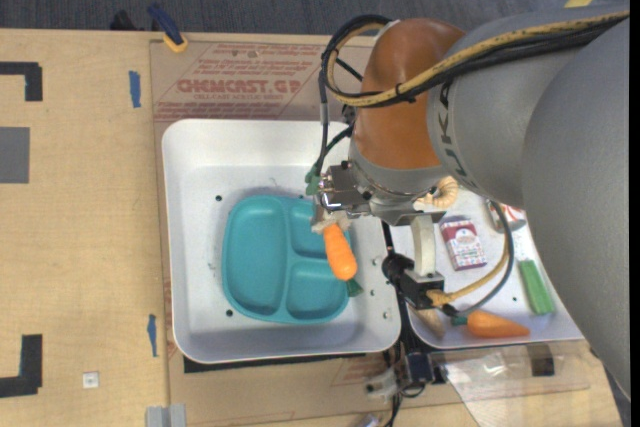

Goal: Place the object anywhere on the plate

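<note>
A small orange carrot [340, 251], judged light, stiff and smooth-skinned, is seen at the frame's centre over the right rim of the teal plate [265, 260], best taken across its thick middle; the gripper's [330, 207] state cannot be told.

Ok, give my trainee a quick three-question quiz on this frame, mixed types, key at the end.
1. True or false: the carrot under the gripper overlaps the right rim of the plate.
2. Multiple choice: the second carrot lies in A) the left bin, B) the right bin, C) on the plate.
3. Fill in: the plate is ____ in colour and has three compartments.

Key: 1 true; 2 B; 3 teal.
</note>
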`<state>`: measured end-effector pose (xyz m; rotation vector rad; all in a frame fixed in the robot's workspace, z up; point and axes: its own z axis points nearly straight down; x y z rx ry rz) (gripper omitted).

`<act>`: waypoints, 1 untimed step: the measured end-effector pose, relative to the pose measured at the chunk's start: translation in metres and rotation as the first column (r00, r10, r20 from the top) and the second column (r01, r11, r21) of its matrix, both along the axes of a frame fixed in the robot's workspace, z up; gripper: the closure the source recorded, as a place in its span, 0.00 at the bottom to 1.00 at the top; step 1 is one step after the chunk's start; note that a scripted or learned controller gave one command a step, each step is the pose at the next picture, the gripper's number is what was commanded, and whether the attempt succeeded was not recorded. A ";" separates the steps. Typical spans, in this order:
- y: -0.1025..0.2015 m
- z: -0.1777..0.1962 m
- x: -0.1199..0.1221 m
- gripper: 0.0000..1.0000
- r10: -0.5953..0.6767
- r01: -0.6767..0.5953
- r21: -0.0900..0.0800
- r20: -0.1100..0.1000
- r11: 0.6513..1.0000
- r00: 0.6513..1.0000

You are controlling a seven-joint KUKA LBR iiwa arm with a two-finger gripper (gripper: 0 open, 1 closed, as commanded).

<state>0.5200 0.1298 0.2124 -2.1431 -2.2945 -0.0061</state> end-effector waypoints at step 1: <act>0.058 0.044 0.010 1.00 -0.001 0.001 -0.001 0.002 1.000 1.000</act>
